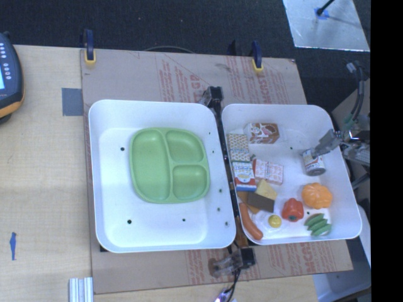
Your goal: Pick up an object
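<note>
The right bin (296, 121) holds several small toy foods. A small tin can (313, 163) lies near its right wall. Below the can are an orange (316, 195), a red pepper (292, 209) and a green vegetable (317, 224). A sausage (249, 222), a yellow ball (274, 220), a cheese wedge (266, 189) and several small printed boxes (244, 172) fill the bin's left side. My gripper (329, 141) reaches in over the right wall, just above and right of the can. I cannot tell whether it touches the can.
The left bin (110, 219) holds a green divided plate (169, 165). A brown packet (262, 131) lies at the back of the right bin. Clamps (215, 95) join the bins at their shared edge. A yellow-rimmed device (7, 74) sits at the far left.
</note>
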`<state>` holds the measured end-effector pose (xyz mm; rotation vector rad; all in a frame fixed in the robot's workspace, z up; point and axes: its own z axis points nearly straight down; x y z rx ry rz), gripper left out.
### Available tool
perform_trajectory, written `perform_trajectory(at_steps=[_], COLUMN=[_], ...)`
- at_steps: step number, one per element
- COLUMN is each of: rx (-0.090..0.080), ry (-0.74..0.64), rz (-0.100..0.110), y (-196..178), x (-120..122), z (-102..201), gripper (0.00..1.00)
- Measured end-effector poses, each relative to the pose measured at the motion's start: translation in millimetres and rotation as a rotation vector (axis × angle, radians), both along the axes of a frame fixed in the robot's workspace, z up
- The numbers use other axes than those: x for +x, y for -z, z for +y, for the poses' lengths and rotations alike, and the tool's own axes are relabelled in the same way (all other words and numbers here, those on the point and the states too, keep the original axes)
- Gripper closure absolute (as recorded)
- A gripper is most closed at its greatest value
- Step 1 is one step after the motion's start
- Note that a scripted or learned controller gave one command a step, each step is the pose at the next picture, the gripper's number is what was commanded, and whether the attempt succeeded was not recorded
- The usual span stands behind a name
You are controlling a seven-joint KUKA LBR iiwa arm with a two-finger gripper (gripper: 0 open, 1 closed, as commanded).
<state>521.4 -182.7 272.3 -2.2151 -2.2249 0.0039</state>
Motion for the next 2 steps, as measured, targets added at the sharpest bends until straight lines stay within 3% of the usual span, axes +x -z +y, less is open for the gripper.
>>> perform_trajectory(at_steps=[1,2], rx=[0.0,0.002], ry=[-0.003,-0.005], rz=[0.006,0.007], y=[91,187], x=[57,82], z=[-29,-27], gripper=[0.0,0.0])
